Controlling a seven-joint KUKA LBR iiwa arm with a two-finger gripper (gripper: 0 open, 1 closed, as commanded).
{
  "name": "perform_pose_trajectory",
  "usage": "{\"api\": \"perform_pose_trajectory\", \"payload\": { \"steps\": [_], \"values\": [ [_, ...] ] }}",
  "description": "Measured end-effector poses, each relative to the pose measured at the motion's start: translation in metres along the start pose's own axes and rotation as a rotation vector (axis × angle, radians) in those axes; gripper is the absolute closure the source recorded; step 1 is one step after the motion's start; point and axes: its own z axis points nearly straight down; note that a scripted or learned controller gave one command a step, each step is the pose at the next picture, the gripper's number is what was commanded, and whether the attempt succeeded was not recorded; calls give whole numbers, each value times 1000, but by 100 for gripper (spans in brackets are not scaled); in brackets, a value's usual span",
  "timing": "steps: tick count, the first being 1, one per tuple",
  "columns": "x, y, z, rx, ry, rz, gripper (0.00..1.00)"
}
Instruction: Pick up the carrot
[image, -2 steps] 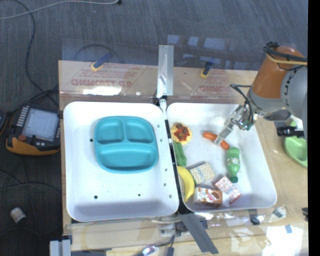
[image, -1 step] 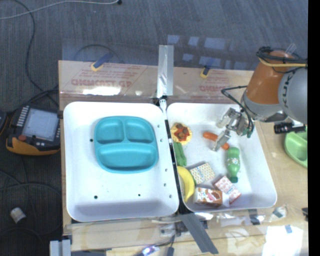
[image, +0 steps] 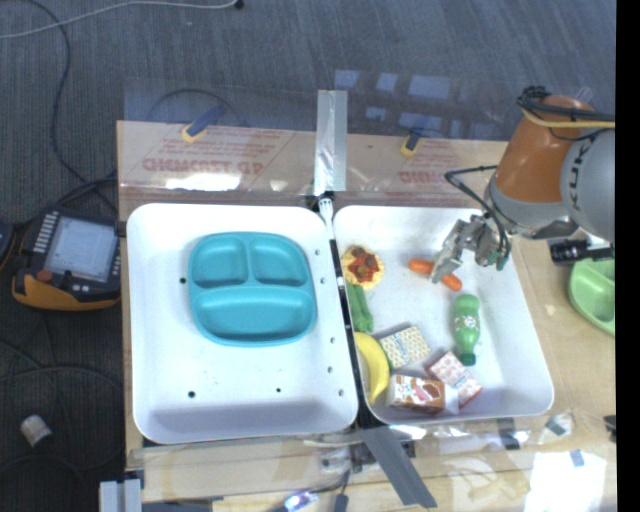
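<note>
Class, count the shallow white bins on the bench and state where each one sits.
2. The left bin holds the blue divided tray; the right bin sits beside it, holding the food items. None seem hidden.

Bright, even overhead light; glare on the clear sheet (image: 400, 120) behind the bins; slightly soft focus.

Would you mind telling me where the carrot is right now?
The carrot lies in the right bin, toward its far side, just under the end effector, with the green bottle nearer the camera and the pizza slice to its left.
</note>
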Motion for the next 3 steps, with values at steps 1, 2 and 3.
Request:
{"api": "perform_pose_trajectory", "payload": {
  "steps": [1,2,3],
  "values": [
    [15,7,-102,2,12,58,100],
    [2,-28,-89,10,13,463,100],
    [-17,-18,-113,12,9,421,100]
  ]
}}
